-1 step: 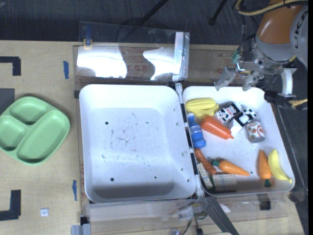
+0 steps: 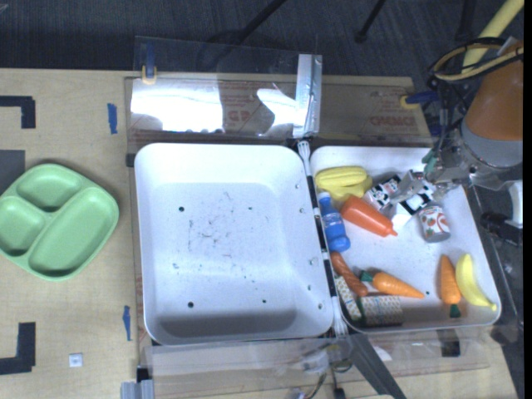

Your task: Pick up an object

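The right bin (image 2: 465,169) holds several toys. A yellow toy (image 2: 341,177) lies at its back left, with a blue bottle (image 2: 333,224) and an orange-red bottle (image 2: 366,216) just in front of it. A black-and-white spotted toy (image 2: 382,192) sits mid-bin and a white-and-red cup (image 2: 433,223) lies to its right. Nearer the front are a carrot (image 2: 392,284), a second carrot (image 2: 449,281) and a banana (image 2: 475,283). My gripper (image 2: 418,191) is low over the back of this bin, between the spotted toy and the cup. Nothing is visibly held.
The left bin (image 2: 224,231) stands beside the right one. A green divided plate (image 2: 54,219) rests on the bench at far left. A clear plastic panel (image 2: 224,98) stands behind the bins. The arm's orange band (image 2: 499,115) and cables hang over the back right corner.
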Controlling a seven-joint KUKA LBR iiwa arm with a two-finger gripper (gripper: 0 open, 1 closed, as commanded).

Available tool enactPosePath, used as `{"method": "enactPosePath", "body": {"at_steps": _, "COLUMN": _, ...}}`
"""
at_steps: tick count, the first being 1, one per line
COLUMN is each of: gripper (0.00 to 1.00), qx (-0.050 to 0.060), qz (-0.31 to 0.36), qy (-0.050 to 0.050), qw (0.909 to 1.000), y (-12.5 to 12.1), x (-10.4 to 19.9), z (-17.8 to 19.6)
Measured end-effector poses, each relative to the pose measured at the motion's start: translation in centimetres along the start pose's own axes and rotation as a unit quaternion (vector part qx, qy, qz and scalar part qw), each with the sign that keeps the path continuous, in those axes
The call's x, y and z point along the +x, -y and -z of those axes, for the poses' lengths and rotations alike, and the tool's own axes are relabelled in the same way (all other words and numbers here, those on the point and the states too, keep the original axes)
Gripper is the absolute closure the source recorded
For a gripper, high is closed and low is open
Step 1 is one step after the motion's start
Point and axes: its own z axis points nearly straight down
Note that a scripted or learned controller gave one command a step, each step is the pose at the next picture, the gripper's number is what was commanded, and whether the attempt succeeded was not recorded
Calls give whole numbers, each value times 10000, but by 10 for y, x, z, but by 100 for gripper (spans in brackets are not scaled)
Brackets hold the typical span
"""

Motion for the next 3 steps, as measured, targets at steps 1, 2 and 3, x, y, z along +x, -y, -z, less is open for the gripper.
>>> {"method": "enactPosePath", "body": {"at_steps": 1, "gripper": 0, "qx": -9, "qz": -1330, "qy": 3, "qw": 9911, "y": -1, "x": -24, "z": -59}}
{"method": "enactPosePath", "body": {"at_steps": 2, "gripper": 100, "qx": -2, "qz": -1341, "qy": -6, "qw": 9910, "y": -1, "x": -24, "z": -50}}
{"method": "enactPosePath", "body": {"at_steps": 3, "gripper": 100, "qx": 2, "qz": -1095, "qy": -1, "qw": 9940, "y": -76, "x": 66, "z": 22}}
